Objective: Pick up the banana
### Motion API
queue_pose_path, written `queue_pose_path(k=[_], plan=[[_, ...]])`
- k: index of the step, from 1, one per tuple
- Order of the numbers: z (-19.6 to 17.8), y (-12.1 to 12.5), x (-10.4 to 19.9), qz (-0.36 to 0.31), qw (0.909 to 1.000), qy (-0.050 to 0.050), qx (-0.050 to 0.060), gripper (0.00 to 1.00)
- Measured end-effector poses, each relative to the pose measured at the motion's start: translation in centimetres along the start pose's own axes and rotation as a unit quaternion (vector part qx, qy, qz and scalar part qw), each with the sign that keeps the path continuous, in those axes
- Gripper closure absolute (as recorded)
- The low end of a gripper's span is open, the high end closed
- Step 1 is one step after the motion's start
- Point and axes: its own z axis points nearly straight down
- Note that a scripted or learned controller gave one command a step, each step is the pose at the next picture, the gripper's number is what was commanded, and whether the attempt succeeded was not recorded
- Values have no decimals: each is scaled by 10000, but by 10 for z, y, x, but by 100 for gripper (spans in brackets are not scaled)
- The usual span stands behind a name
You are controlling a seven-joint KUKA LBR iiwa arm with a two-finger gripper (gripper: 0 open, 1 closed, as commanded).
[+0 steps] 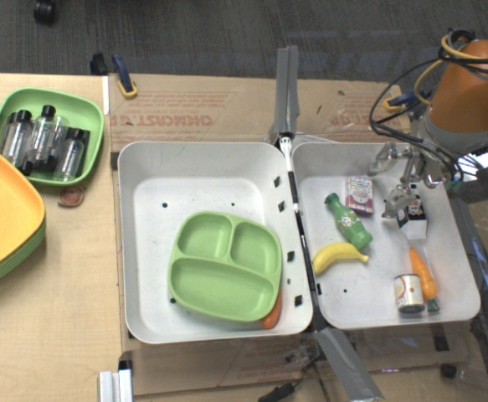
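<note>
The yellow banana [338, 255] lies in the right bin [465, 249], near its left wall and toward the front. It touches the lower end of a green bottle [348, 222]. My gripper [403, 206] hangs over the back right part of the same bin, up and to the right of the banana and well apart from it. It looks open and holds nothing. The grey arm with its orange band [470, 82] comes in from the upper right.
Also in the right bin are a pink box [359, 195], a carrot [423, 275] and a small can [408, 293]. The left bin [143, 224] holds a green divided plate [227, 266]. A green tray of bottles [47, 136] and yellow plates [1, 216] sit on the bench at left.
</note>
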Motion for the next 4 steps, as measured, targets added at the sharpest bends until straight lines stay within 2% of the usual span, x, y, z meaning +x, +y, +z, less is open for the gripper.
queue_pose_path(k=[1,2,3,4], plan=[[-30,-19,17,223,9998,0,2,0],[-2,-15,10,-1112,9938,-8,-19,0],[-1,15,-5,-896,9960,-2,-1,0],[-32,23,11,-1238,9923,10,-2,0]])
